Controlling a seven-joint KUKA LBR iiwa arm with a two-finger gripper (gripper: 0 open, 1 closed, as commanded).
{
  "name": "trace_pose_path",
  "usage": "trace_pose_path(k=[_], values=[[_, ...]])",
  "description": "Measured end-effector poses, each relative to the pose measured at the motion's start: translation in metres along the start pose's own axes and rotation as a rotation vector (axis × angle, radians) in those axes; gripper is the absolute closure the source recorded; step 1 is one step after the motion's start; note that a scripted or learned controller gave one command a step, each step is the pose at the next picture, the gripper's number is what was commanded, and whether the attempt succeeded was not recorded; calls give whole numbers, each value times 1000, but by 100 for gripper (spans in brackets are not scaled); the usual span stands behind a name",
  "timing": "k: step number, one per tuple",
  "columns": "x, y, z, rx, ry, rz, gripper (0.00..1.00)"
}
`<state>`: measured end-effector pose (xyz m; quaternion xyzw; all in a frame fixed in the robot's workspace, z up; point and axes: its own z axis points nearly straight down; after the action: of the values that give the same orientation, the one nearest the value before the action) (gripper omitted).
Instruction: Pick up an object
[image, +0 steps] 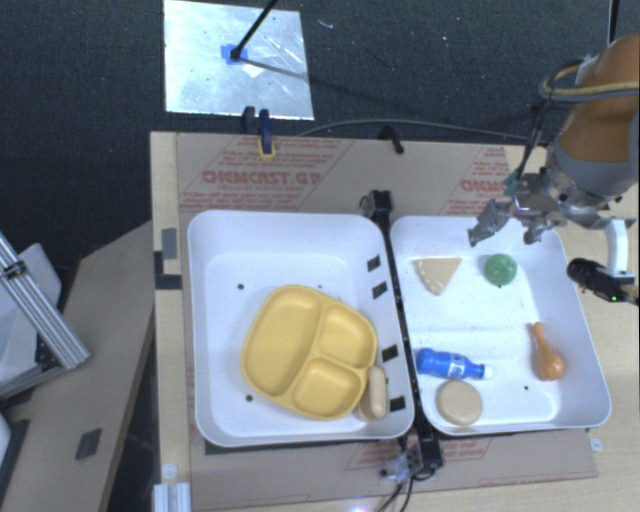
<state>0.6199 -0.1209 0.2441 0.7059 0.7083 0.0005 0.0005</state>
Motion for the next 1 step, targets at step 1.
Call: trace_pose_path(k=[1], values=[[10,-3,52,3,0,-2,0]])
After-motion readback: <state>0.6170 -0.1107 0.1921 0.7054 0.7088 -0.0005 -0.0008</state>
